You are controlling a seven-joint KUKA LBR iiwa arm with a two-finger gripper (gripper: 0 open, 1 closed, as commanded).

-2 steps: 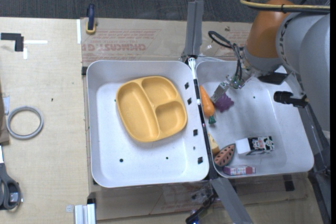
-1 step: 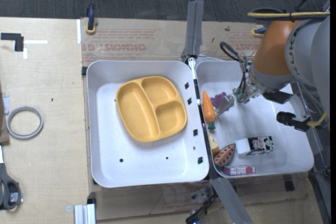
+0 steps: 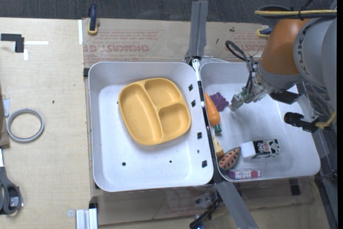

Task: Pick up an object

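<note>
End effector over the right bin, toys below it

The arm reaches in from the right of the frame, its orange band at upper right. The end effector hangs low over the upper left part of the right bin. Whether it is open or closed cannot be told at this size, and nothing can be made out in its grip.

Just left of it lies a purple toy, beside an orange carrot that runs along the bin's left wall. Lower in the same bin sit a red slice with dark seeds, a small black-and-white carton and a flat pink-and-white box near the bottom rim. The carton is well apart from the end effector.

The left bin holds 1 yellow plate with 3 compartments, lying a little above the bin's middle.

On the desk at the left of the frame lies a grey ring, with scissors at lower left. A blue clamp sits on the desk's far edge, upper left of the bins.
</note>
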